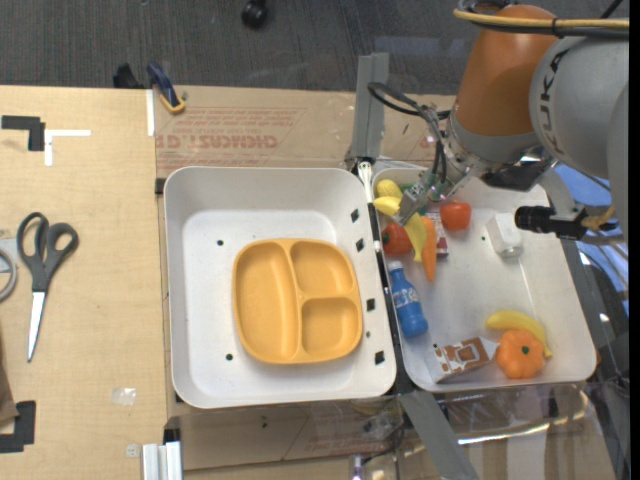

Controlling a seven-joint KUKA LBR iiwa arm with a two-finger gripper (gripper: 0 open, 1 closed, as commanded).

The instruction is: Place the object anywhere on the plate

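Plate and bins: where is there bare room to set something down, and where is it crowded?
The yellow plate has all three compartments bare. Bare floor rings it in the left bin. In the right bin, bare floor lies between the blue bottle and the banana. The top-left corner under the hand is crowded.

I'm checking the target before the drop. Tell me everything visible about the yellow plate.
The yellow plate is a rounded-square tray, plastic by its look, split by raised ridges into three compartments: one long one on the view's left, two smaller ones on its right. It lies flat, upright, in the middle of the left white bin, with nothing on it.
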